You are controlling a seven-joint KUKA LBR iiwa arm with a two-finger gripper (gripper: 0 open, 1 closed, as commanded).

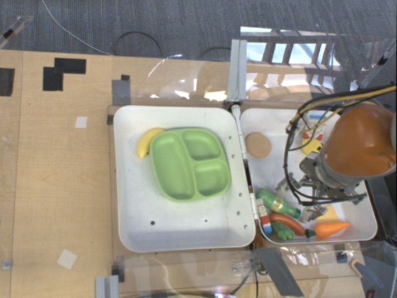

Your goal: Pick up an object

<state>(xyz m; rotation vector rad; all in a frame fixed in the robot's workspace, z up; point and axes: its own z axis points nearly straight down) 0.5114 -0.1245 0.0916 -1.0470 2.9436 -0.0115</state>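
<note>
Gripper [317, 211] hidden beneath wrist

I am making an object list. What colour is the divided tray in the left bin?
Light green. The divided tray shows clearly in the camera view.

Left bin [133, 228]: holds a green divided plate [189, 164], with a yellow banana [147, 141] touching its far-left edge.
Right bin [273, 127]: tan round disc [258, 145] at the far left; green bottle [277, 203], red sausage-like toy [288, 223] and orange carrot [331, 229] clustered near.
Arm [360, 143]: over the right bin's right side.
</note>
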